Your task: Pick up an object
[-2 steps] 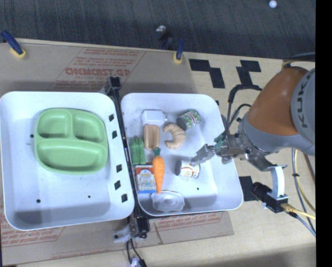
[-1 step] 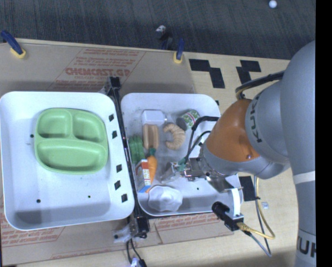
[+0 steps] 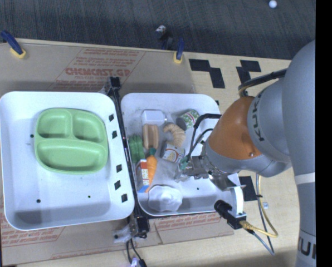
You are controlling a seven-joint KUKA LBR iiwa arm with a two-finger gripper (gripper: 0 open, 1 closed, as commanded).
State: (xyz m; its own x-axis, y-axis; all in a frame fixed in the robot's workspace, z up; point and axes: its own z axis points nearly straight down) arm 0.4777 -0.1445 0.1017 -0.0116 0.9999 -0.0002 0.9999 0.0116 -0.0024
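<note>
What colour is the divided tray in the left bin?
Pale green; the tray shows plainly in the camera view, lying in the white left bin.

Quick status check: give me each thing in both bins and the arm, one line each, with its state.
Green tray: flat in the left bin, nothing on it.
Right bin: holds a cluster of small items.
Orange carrot: lying down near the left wall.
Hot dog: lying down, untouched.
White crumpled item: resting at the bin's near edge.
Green can: lying on its side.
Arm: reaching over the right bin.
</note>
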